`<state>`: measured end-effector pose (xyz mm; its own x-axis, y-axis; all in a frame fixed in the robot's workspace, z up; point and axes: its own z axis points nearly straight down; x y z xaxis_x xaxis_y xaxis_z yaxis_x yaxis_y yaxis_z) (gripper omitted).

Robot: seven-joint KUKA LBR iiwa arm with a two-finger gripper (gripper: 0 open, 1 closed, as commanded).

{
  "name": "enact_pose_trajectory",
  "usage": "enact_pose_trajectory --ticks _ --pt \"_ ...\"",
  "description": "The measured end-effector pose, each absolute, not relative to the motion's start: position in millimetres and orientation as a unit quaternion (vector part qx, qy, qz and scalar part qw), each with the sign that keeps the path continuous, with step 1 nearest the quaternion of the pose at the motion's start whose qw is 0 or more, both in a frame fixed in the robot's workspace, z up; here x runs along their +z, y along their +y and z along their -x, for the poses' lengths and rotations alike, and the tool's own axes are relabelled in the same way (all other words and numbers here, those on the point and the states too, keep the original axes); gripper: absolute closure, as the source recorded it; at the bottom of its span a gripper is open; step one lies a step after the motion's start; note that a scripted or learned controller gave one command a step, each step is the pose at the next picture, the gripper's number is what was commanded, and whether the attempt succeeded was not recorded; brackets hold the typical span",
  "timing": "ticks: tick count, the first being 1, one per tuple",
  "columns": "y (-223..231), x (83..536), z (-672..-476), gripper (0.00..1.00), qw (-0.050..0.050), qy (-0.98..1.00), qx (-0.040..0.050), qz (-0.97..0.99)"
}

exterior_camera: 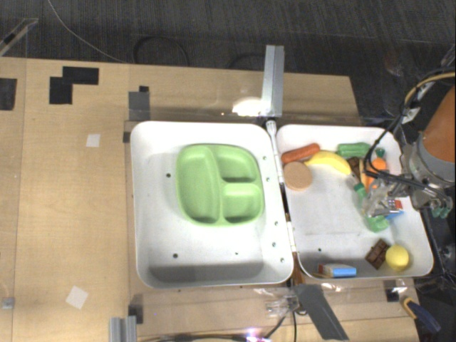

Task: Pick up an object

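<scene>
My gripper (380,202) hangs low over the right side of the right bin (320,226), reaching in from the right edge. Just below it lies a small green object (377,224), partly covered by the gripper. Close around it are an orange piece (377,164), a dark brown piece (354,168) and a green item (354,149) at the bin's far side. A banana (330,162), a red sausage (301,152) and a round tan disc (298,177) lie at the bin's far left. Nothing is visibly held.
A yellow lemon (397,257), a brown block (377,254) and a blue and white bar (337,270) sit along the right bin's near edge. The left bin (153,255) holds a green divided plate (217,184). A metal post (273,77) stands behind the bins.
</scene>
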<state>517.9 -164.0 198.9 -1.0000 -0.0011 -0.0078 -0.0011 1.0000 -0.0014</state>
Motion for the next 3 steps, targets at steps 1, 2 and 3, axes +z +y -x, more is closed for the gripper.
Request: enact_pose_trajectory --ticks 1,2,3 --pt "-188.3 96.1 -525.1 0.00 0.005 0.997 -0.0012 0.073" --pt "-170.8 92.3 -518.3 0.00 0.011 0.995 -0.0051 0.094" --pt "-136.5 92.1 -549.2 0.00 0.011 0.994 -0.0031 0.111"
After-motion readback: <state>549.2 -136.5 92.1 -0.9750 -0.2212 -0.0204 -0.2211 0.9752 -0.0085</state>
